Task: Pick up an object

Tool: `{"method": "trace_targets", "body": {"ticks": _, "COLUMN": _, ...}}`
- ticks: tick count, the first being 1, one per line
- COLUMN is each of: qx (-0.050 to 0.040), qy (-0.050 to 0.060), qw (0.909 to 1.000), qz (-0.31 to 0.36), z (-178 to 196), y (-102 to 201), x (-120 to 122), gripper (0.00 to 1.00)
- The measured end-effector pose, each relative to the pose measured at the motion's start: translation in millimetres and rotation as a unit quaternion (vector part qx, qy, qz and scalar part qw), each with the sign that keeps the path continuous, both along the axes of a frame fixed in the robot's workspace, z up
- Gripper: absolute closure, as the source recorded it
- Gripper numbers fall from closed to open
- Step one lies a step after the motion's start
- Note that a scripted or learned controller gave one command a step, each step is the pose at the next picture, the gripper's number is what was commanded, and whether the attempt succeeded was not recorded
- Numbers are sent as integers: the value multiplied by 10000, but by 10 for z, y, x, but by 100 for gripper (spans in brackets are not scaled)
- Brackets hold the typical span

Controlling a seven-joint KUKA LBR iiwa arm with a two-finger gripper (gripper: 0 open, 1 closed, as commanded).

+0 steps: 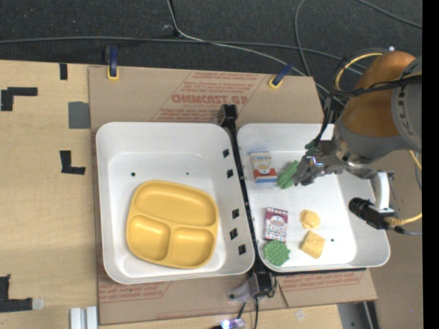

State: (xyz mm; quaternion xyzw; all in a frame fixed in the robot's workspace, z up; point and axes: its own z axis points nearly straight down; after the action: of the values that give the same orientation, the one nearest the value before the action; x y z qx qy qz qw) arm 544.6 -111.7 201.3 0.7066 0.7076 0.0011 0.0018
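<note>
Task stage: grasp looks under way, lift not yet evident.

Right bin, near edge: green bumpy item, yellow wedge, small yellow lump, maroon packet. Farther in: small red-and-white carton.

Claw low in this bin, apparently closed on a green object sticking out leftward.

Left bin: yellow divided tray.

Even, bright overhead light; soft shadows inside the white bins; slightly soft focus, perhaps mild glare on the bin rims.
</note>
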Motion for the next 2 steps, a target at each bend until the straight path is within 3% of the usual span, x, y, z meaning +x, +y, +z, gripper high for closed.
{"method": "trace_targets", "body": {"ticks": 1, "qx": -2, "qy": -2, "qw": 10000, "qz": 0, "z": 530, "y": 0, "x": 11, "gripper": 100}}
{"method": "trace_targets", "body": {"ticks": 2, "qx": 2, "qy": 27, "qw": 10000, "qz": 16, "z": 376, "y": 471, "x": 193, "gripper": 100}}
